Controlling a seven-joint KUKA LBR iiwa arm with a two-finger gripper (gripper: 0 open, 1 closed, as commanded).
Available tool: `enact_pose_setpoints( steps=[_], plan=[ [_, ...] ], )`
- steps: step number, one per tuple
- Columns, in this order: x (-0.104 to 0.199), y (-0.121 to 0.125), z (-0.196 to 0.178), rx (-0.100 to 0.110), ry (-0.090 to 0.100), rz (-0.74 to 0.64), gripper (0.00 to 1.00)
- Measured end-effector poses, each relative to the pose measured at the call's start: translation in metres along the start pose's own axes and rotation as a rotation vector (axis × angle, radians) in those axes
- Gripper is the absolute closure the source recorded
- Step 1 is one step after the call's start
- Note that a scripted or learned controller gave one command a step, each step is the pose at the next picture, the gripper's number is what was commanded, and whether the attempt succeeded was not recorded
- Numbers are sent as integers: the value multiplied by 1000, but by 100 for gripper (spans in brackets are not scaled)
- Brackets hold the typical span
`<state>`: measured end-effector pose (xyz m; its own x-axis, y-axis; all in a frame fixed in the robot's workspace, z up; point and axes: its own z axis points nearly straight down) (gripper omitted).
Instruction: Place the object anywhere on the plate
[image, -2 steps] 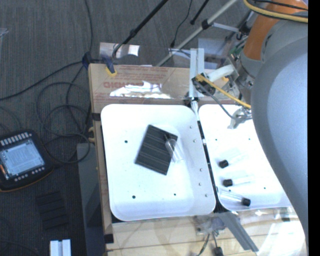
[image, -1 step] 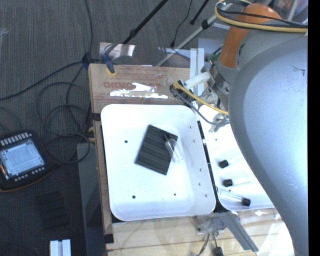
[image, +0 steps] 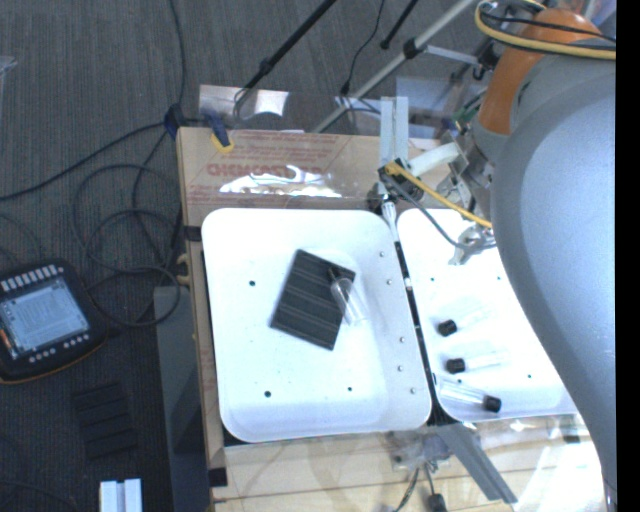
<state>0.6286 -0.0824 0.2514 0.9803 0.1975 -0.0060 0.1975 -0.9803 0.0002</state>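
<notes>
the clear tube lies half across the dark plate and could roll off it if nudged; jaws' state i cannot tell.

It was a robotics lab: a teach pendant lay on grey carpet at lower left, cables trailing, tripod legs at top.

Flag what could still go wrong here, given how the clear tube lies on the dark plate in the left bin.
1. The clear tube rests near the dark plate's right edge; being round, it might roll off into the left bin.
2. The arm looms over the right bin, where three capped tubes lie; a sweep there could scatter them.
</notes>
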Motion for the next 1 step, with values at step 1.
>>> enact_pose_setpoints(
  steps=[1],
  plan=[
    [6,-44,-37,1,2,-27,0]
  ],
)
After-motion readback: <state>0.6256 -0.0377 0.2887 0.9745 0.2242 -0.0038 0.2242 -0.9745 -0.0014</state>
